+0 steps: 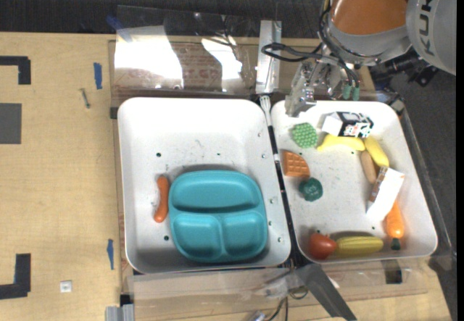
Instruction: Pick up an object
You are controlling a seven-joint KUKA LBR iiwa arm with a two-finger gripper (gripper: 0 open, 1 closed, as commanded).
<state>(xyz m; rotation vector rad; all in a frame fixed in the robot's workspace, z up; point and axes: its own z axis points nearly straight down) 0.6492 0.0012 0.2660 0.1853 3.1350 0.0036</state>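
Observation:
My gripper (307, 95) hangs over the back left corner of the right bin (428, 236), open, with nothing between its fingers. Just below it lies a green bumpy ball (305, 135). Nearby are an orange waffle piece (295, 164), a dark green round thing (312, 189), a white and black box (346, 124) and a yellow banana (341, 143). Along the bin's right side lie a white card (384, 189) and an orange carrot (394, 222). At the front sit a red tomato (322, 245) and a yellow corn-like piece (358, 244).
The left bin (145, 124) holds a teal divided tray (216, 214) and an orange sausage-shaped piece (162, 198) beside it. A ridge (276, 167) separates the two bins. A clear panel (188, 59) stands behind the left bin.

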